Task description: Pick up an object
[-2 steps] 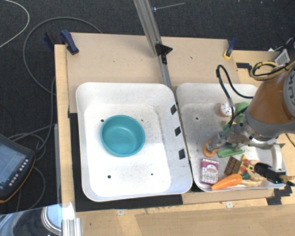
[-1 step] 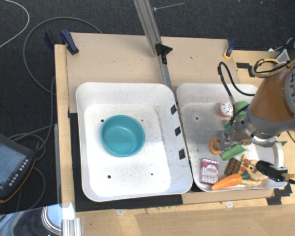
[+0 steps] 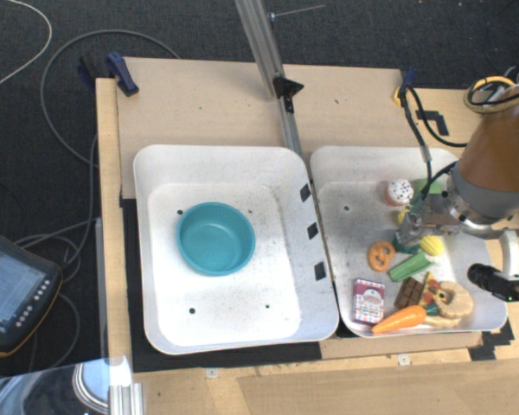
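My gripper is low in the right bin, reaching in from the right. It hangs just left of a yellow piece and above a green piece. An orange pretzel lies a little to its lower left. A white ball with red dots sits just behind it. Nothing shows as held.
The right bin's front holds a pink box, a carrot, a brown chocolate bar and a tan biscuit figure. A teal bowl stands in the left bin. A metal post rises behind the bins.
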### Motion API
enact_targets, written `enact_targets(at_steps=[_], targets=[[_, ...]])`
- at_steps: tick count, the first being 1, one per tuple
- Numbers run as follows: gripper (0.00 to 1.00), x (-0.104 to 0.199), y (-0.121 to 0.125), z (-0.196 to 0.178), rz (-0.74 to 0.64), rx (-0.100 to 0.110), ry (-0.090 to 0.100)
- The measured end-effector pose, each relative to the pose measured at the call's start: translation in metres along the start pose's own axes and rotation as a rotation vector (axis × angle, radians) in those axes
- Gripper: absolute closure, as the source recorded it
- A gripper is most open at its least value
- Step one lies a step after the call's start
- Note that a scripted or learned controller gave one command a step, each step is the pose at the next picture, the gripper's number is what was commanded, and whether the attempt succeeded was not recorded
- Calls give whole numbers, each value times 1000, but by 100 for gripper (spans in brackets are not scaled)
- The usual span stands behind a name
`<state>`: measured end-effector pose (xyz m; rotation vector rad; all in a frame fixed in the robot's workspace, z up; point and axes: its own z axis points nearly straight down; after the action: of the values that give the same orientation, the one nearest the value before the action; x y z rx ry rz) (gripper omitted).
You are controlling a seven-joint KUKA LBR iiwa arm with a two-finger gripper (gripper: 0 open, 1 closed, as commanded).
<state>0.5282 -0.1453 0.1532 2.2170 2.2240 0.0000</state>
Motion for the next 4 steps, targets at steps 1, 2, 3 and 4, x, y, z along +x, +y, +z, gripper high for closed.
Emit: enact_targets(at_steps=[1, 2, 3, 4], targets=[[100, 2, -1, -62, -1, 0, 1], [100, 3, 2, -113, -1, -2, 0], [100, 53, 12, -96, -5, 20, 8], [100, 104, 32, -80, -5, 20, 6]])
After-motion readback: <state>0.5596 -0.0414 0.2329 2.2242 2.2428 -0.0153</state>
